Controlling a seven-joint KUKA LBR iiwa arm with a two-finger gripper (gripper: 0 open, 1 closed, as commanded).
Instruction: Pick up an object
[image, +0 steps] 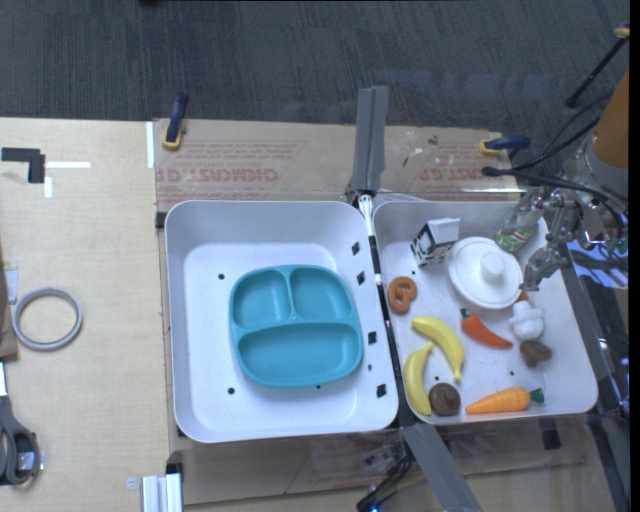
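The right bin (578, 385) holds several small items. Among them are a white round lid (485, 272), a small white box (435, 240), a brown doughnut (402, 293) and two bananas (441, 340). There are also a red-orange carrot (487, 332), an orange carrot (497, 401), a dark brown ball (444, 399), a white lump (527, 320), a brown lump (536, 351) and a green packet (515, 238). My gripper (543, 258) hangs over the bin's far right side, just right of the white lid. I see nothing held in it.
The left bin (190, 330) holds a teal divided plate (296, 326). On the bench to the left lie a grey tape ring (45, 318) and scissors (18, 455). Cables and the arm crowd the right edge by the right bin.
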